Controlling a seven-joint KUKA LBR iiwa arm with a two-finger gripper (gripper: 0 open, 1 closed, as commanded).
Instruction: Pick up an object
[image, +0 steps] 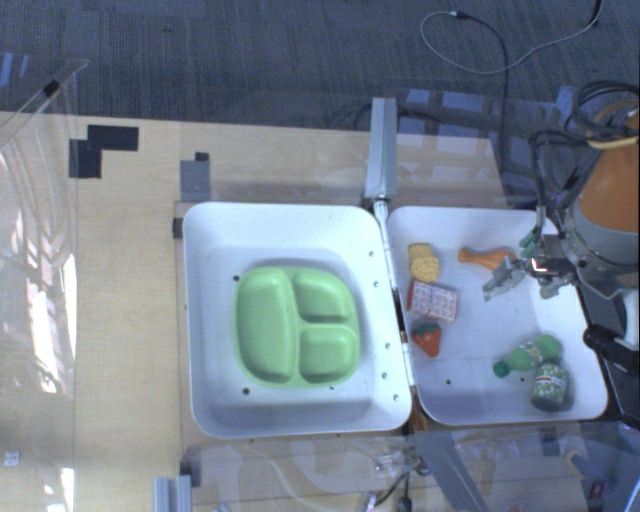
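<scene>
The right white bin (470, 395) holds several small items. A yellow corn piece (424, 263) lies at its upper left, and an orange carrot-like toy (483, 258) lies to the right of it. Below the corn are a red-patterned card (433, 300) and a strawberry (428, 338). A green bottle (528, 356) and a small can (550, 388) rest at the lower right. My gripper (525, 282) hovers over the bin's right half, just right of the carrot toy. It is open, its fingers spread with nothing between them.
The left white bin (215, 300) holds a light green divided tray (297, 323). A metal divider post (381, 150) stands between the bins at the back. Black cables hang around the arm (610, 205) at the right.
</scene>
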